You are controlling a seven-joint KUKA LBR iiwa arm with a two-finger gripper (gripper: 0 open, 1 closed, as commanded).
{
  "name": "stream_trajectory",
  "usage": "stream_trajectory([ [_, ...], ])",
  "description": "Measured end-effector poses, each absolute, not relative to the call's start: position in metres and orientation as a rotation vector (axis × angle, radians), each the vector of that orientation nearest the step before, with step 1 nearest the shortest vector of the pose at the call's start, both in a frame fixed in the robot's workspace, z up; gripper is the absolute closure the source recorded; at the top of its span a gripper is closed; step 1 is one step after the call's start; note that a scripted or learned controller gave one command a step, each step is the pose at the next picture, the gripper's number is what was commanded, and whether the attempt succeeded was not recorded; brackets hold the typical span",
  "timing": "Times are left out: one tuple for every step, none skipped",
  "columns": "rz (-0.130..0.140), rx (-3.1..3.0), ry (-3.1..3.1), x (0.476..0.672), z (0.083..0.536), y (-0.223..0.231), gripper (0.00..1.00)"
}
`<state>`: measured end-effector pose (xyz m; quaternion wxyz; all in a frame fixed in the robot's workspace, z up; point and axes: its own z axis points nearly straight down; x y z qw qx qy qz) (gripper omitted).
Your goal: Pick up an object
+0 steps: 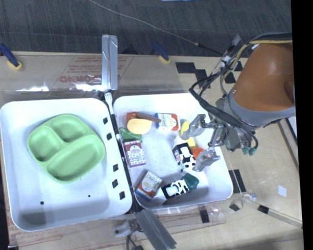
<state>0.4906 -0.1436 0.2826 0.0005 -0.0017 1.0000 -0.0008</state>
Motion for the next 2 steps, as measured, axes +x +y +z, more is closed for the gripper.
stream_trajectory([
  [0.003, -0.305, 3.131, 0.55, 0.191, -0.193, 0.0],
  [0.002, -0.392, 3.11, 0.576, 0.114, -0.194, 0.0],
])
